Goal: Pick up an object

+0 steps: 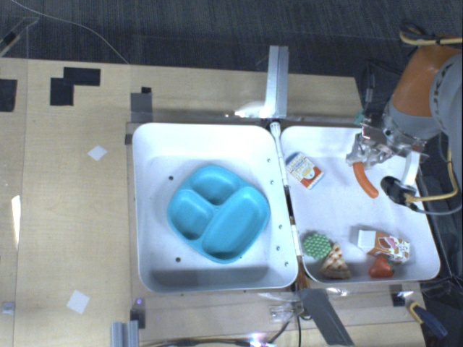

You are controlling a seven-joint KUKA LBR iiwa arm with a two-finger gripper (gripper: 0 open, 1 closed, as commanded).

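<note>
My gripper (367,157) hangs over the back right part of the right bin (329,201). An orange sausage (366,180) lies slanted just below it, its upper end right at the gripper's tip; whether it is held or just resting on the bin floor is unclear. Other loose items in this bin are a small white carton with orange and blue print (304,170), a green round piece (315,245), a brown wedge (335,263), a white block (364,237), an orange and white carton (392,248) and a red piece (381,267).
The left bin (155,157) holds a blue divided plate (217,212). A metal post (278,82) stands behind the wall between the bins. Black cables (412,197) loop along the right bin's right side.
</note>
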